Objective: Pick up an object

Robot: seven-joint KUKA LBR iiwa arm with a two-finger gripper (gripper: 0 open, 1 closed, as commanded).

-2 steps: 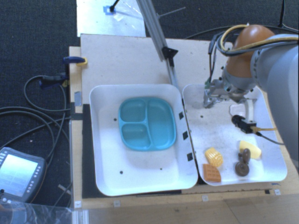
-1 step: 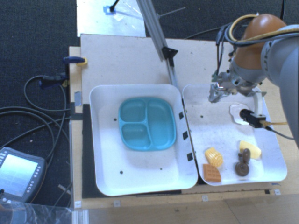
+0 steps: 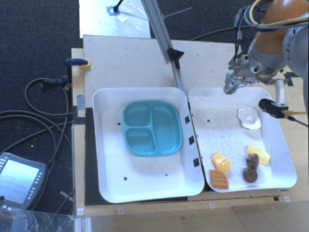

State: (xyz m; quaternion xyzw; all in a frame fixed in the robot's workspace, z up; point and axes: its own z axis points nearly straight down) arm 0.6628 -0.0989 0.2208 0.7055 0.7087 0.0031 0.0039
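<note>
The right bin (image 3: 227,129) holds several small items: a white fried-egg piece (image 3: 249,118) near its far right, a yellow corn-like piece (image 3: 221,163), an orange waffle square (image 3: 219,179), a yellow wedge (image 3: 258,154) and a brown lumpy piece (image 3: 250,169) along the near side. My gripper (image 3: 232,86) hangs at the far edge of the right bin, up and left of the egg piece, apart from every item. Nothing shows between its fingertips.
The left bin (image 3: 108,173) carries a teal divided plate (image 3: 151,128). A slanted metal pole (image 3: 161,33) crosses above the bench and ends near the bins' far joint. Cables and a pendant (image 3: 19,180) lie off the bench at left.
</note>
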